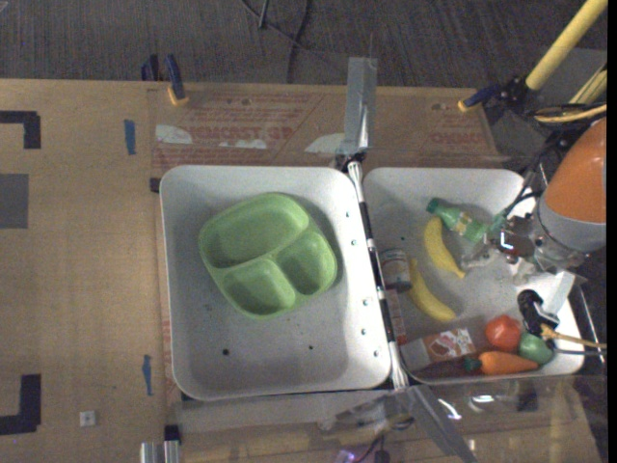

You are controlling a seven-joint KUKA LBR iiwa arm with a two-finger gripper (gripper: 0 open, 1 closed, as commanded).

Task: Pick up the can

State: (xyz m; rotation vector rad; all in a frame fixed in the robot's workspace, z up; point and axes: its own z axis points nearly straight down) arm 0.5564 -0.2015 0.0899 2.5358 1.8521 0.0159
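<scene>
The can (393, 269) is small and dark with a pale label. It sits against the left wall of the right bin (405, 193), close to the divider between the two bins. My gripper (505, 241) hangs over the right part of that bin, well to the right of the can, beside a clear bottle (463, 228) with a green cap. Two yellow bananas (440, 249) lie between the can and the gripper.
A green divided plate (268, 254) lies in the left bin (193, 345). Along the right bin's front edge are a flat red-labelled pack (442, 345), a tomato (502, 332), a green pepper (536, 347) and a carrot (507, 363).
</scene>
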